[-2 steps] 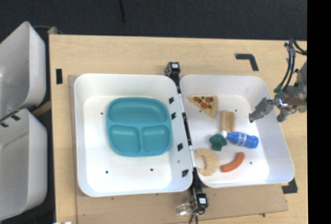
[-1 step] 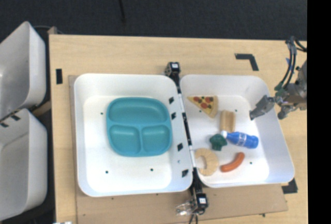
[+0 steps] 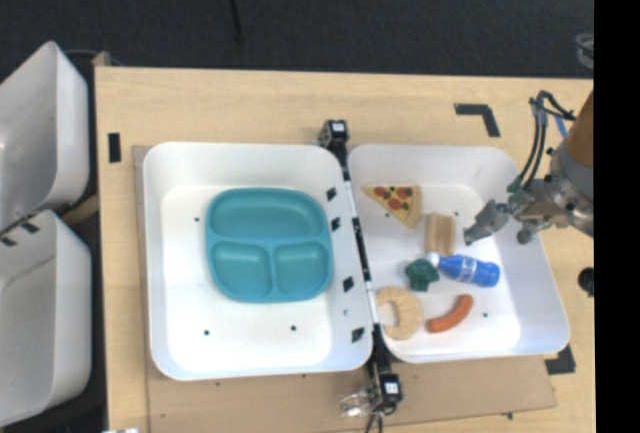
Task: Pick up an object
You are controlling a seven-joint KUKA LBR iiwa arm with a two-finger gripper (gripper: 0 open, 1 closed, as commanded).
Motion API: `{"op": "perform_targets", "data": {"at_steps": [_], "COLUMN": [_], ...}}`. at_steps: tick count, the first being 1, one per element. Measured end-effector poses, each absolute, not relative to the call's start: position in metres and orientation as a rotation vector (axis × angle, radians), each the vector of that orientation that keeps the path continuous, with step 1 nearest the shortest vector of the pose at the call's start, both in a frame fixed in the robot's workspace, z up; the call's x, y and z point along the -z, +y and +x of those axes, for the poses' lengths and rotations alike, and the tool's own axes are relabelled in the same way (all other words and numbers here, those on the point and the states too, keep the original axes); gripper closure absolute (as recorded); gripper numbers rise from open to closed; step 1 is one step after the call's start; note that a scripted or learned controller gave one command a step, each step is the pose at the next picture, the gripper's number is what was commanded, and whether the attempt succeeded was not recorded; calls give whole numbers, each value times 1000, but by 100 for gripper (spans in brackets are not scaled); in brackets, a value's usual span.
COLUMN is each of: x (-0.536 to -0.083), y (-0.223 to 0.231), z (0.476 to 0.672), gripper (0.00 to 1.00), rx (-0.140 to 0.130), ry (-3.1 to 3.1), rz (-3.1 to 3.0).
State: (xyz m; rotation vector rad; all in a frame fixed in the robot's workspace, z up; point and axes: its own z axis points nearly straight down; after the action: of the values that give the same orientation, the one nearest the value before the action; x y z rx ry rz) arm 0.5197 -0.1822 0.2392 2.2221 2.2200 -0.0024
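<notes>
my gripper (image 3: 505, 221) hung spread and empty, because the blue bottle (image 3: 468, 270) lay just below-left, ungrasped. the hot dog (image 3: 449, 314) sat farther off.

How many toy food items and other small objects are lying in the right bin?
6: pizza slice at the back left, tan block beside it, green piece touching the blue bottle mid-bin, round bread piece front left, sausage front. None look hidden.

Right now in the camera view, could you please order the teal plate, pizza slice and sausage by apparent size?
1. Teal plate, by far the largest.
2. Pizza slice and sausage look too alike to rank.
</notes>
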Motion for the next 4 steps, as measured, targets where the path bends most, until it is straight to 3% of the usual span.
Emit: {"op": "perform_targets", "data": {"at_steps": [2,3,4], "x": [-135,-149,-195], "y": [-190,-190,-194], "z": [518,520,528], "gripper": [0,100,100], "rx": [3,-3,-2], "ry": [2219,2212,2221], "rz": [2224,2226,2216]}}
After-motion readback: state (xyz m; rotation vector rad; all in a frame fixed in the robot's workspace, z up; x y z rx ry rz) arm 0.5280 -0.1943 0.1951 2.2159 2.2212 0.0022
